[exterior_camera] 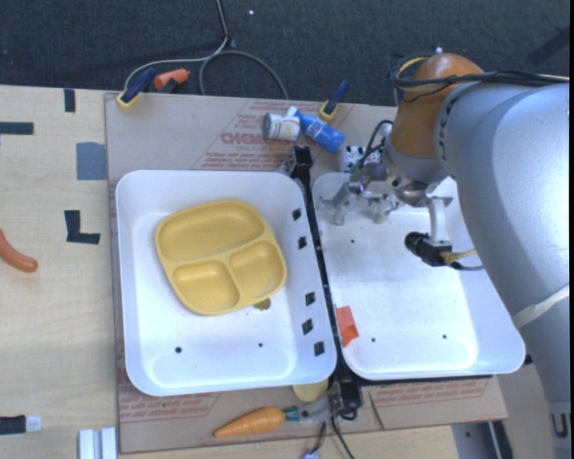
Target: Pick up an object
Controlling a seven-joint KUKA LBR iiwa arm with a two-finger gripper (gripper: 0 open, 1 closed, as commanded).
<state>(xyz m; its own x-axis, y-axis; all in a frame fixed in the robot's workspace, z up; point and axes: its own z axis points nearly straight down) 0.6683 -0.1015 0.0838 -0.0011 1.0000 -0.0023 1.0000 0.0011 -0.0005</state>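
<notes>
A yellow divided plate (220,256) lies in the left white bin (139,304), tilted a little, with a small brown bit (261,304) peeking out at its lower right edge. My gripper (359,207) hangs over the far left corner of the right white bin (411,333), just past the divider. Its two fingers stand apart, open, with nothing between them. A small orange piece (346,325) rests at the right bin's left wall. The arm's orange band (430,113) and grey body cover the bin's right side.
Black clips (309,299) line the divider between the bins. A toy carrot (252,422) lies on the cardboard below the bins and a sausage (12,250) on the table at far left. A blue and white clamp (304,127) sits behind the bins.
</notes>
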